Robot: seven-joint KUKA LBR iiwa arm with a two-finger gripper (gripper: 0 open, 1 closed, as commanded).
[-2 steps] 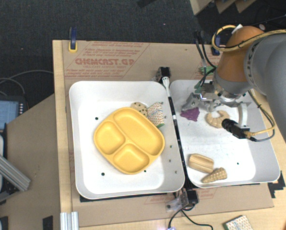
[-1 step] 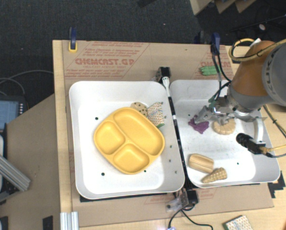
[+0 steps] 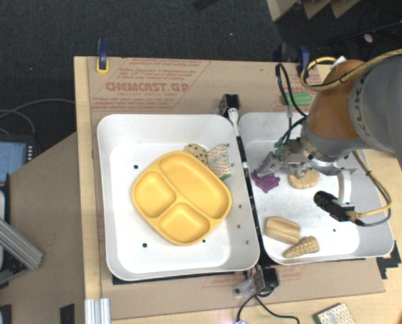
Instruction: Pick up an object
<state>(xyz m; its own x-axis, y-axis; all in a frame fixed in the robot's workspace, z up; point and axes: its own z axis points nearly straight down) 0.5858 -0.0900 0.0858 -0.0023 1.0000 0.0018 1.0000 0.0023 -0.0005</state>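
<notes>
Reaching in from the right, the grey arm's two-finger gripper (image 3: 280, 162) hung low over the right white bin (image 3: 369, 238), just above a small purple object (image 3: 264, 179); whether it was parted or closed could not be told. A tan biscuit-like piece (image 3: 303, 178) lay beside it.

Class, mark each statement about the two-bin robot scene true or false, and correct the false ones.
1. The yellow divided plate lies in the left bin. True.
2. The plate has two compartments. False: it has three.
3. A purple object lies in the right bin. True.
4. The corn cob rests on the plate. False: it lies in the right bin, near the front edge.
5. The arm reaches over the left bin. False: it is over the right bin.
</notes>
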